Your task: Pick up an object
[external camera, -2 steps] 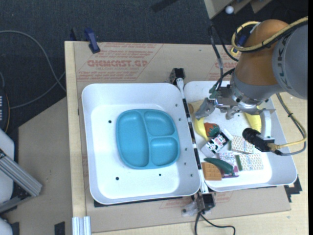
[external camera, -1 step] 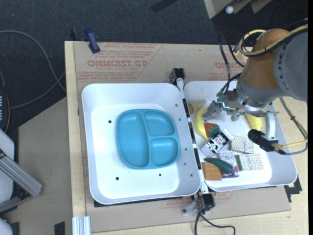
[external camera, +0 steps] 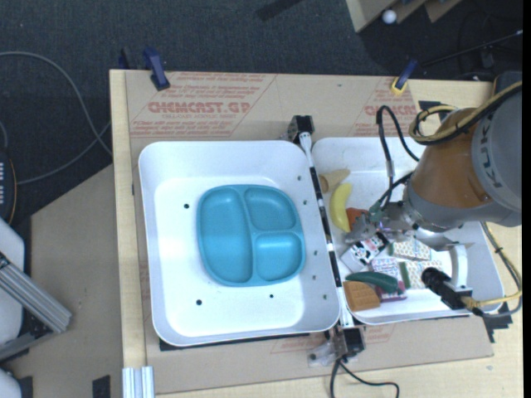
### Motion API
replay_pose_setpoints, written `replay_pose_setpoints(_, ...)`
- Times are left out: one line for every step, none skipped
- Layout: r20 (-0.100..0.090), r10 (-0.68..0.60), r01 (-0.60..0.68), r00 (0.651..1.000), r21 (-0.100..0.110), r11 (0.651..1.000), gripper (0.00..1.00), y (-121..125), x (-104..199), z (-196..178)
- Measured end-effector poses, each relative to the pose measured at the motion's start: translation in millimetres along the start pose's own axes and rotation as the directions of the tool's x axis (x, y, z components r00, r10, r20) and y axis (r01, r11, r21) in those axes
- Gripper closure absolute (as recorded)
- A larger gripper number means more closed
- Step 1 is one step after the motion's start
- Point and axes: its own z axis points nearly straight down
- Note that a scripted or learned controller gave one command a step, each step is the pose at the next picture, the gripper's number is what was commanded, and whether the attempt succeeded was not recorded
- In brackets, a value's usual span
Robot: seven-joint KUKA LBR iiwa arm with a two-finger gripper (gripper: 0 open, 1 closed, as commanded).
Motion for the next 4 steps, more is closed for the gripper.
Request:
replay_pose_setpoints(-0.001,0.001,-0.001,1.0,0.015,1.0,0.0,62,-39,-31)
replay_pose_setpoints(-0.002,-0.001,0.001,1.0,0.013,1.0,0.0,141,-12,-90)
replay_pose_setpoints(-0.003,0.0,0.001,1.0,0.018,1.0,0.0,105,19,-93)
replay_pose_setpoints(-0.002,0.001,-0.001,1.0,0.02,1.0,0.0,45,3,-54)
